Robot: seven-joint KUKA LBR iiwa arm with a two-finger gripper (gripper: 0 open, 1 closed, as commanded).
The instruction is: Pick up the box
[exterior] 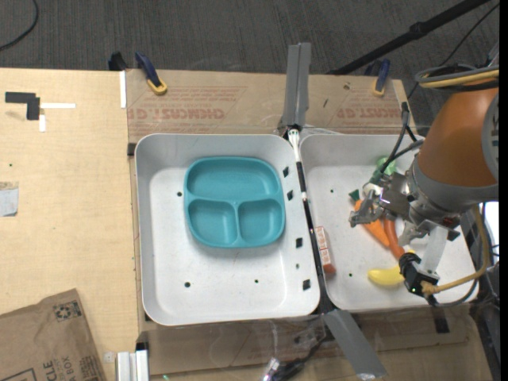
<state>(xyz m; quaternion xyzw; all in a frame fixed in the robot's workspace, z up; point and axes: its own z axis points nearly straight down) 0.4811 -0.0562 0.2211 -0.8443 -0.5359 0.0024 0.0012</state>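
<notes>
Right bin (341, 292), box (323, 250) against left wall, end effector (373, 206) state unclear

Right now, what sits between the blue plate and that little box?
In the camera view, only bare white floor of the left bin and the bins' divider separate the teal plate from the box.

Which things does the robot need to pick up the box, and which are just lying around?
For the job:
box, small, against the right bin's left wall
gripper, over the right bin

Just lying about:
teal plate in the left bin
carrot
banana
green thing, partly hidden by the arm
</notes>
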